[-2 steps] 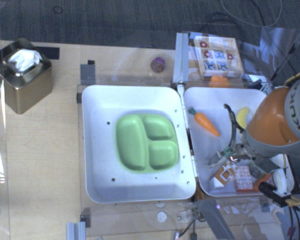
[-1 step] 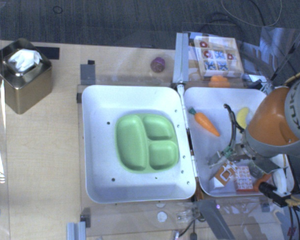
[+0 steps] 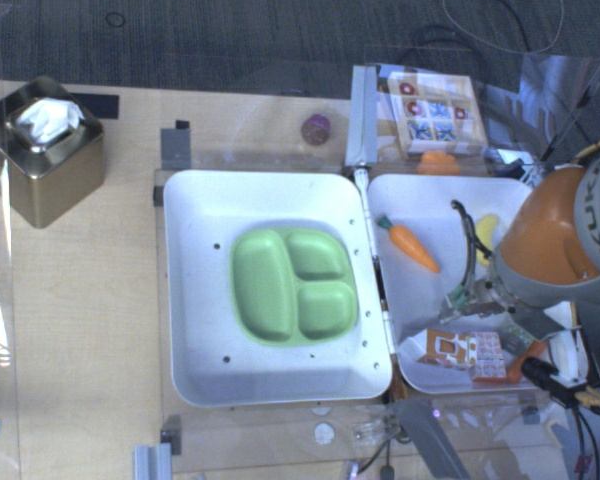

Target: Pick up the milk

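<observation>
Lying flat at the lower right of the frame, milk (image 3: 467, 353) sits just below the gripper (image 3: 472, 298) (can't tell its state), long axis running left-right.

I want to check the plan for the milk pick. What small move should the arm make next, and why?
Probably a small move of the tool down toward the near side of the right bin. The milk carton lies flat against that bin's near wall, just below the tool in the image, and nothing is seen between them. The carrot lies farther back, apart from this path.
</observation>
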### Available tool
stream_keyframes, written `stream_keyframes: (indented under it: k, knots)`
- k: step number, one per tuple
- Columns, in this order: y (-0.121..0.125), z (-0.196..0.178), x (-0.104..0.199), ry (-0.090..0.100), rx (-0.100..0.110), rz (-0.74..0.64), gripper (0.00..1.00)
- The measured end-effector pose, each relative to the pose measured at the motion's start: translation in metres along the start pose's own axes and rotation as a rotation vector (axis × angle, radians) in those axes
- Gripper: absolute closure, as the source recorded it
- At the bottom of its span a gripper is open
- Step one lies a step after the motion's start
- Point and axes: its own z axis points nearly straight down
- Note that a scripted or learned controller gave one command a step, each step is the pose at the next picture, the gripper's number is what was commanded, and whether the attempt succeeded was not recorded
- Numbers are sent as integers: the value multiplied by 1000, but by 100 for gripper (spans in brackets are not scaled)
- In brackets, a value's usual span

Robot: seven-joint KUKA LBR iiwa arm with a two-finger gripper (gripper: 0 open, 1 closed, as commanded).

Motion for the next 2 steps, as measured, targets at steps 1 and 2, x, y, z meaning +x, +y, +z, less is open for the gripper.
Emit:
stream_keyframes:
  k: [1,2]
  knots:
    - [0,0,0,0,0,1,0]
    - [0,13,17,1,7,-46,0]
